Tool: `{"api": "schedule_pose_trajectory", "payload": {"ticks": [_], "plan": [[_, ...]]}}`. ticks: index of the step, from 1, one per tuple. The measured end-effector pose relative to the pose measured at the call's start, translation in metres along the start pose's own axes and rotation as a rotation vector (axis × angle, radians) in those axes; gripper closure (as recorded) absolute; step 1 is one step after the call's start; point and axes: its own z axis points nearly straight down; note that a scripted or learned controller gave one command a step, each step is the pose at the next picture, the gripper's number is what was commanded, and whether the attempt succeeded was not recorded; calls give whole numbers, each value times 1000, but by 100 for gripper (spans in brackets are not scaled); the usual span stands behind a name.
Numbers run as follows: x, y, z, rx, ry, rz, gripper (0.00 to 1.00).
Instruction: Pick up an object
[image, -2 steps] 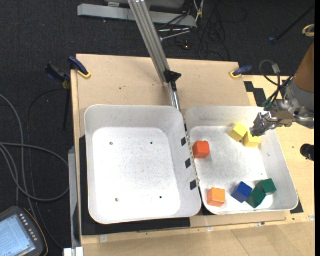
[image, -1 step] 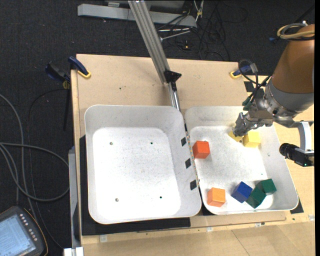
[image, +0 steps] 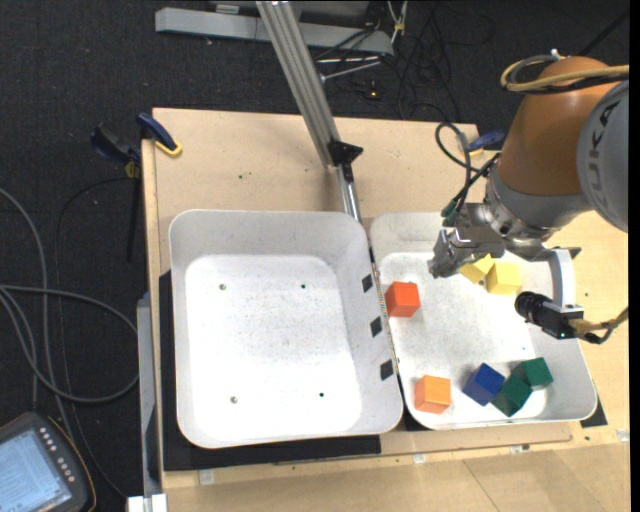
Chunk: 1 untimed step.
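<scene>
My gripper (image: 450, 260) hangs over the back of the right bin (image: 470, 330), just left of two yellow blocks (image: 494, 272) that lie partly behind it. An orange block (image: 402, 298) sits near the bin's left wall, left of and below the gripper. Along the bin's front lie another orange block (image: 433, 393), a blue block (image: 486, 383) and two green blocks (image: 524, 384). Nothing shows between the fingers.
The left bin (image: 270, 320) stands beside the right one, sharing a divider with black clips (image: 378, 325). A metal pole (image: 310, 85) slants in from the top. A black camera unit (image: 545, 312) juts from the arm over the right bin's right side.
</scene>
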Motion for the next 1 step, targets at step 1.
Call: {"api": "schedule_pose_trajectory", "payload": {"ticks": [1], "plan": [[61,6,14,1,1,-2,100]]}}
